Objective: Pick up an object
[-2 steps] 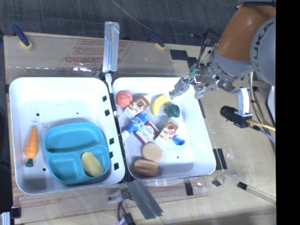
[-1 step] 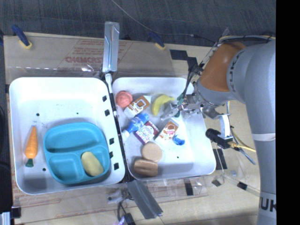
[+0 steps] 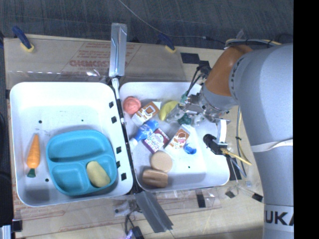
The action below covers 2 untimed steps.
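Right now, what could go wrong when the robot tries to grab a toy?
The toys in the right bin lie crowded, so the gripper might bump the yellow banana or pinch two things together. The small cartons overlap, so one could slip out. It could also close on nothing.

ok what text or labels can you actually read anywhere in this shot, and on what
"UKA" on the arm's grey base, cut off at the edge.
Red print on the cardboard panel behind the left bin: too blurred to read.
Labels on the small packets in the right bin: too small.
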Each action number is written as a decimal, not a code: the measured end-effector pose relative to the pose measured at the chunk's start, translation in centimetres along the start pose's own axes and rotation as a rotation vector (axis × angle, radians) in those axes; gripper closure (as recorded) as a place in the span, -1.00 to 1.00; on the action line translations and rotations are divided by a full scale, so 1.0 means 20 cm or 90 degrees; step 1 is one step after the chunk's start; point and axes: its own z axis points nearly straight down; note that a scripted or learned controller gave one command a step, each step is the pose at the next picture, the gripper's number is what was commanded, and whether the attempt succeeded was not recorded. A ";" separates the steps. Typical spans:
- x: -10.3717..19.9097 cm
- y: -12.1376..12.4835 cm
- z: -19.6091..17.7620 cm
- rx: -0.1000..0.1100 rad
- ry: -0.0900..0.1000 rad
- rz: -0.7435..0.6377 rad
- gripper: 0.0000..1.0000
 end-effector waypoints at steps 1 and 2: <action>0.00 0.00 -0.05 0.000 0.000 -0.003 1.00; 0.29 0.16 -0.48 -0.005 0.000 -0.048 1.00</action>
